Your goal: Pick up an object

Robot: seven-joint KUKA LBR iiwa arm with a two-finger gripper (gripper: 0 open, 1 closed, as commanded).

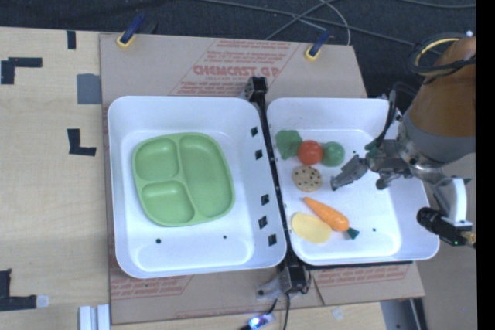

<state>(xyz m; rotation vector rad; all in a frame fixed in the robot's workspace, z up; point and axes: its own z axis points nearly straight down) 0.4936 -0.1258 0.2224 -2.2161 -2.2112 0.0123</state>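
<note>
A: Any writing on the worktop?

B: Red print on the brown cardboard sheet (232, 66) under the bins; it seems to read "CHEMCAST GP", the rest too small.

A: The pincer?

B: The pincer (363, 175) hangs over the right white bin (379, 239), fingers spread, nothing between them.

A: Objects?

B: An orange toy carrot (326, 214), a yellow oval piece (310, 228), a speckled round cookie (307, 178) and a red tomato (310, 152) lie there. A green divided plate (183, 178) sits in the left white bin (186, 259).

Orange carrot (326, 213) flat in right bin (387, 243)
</note>
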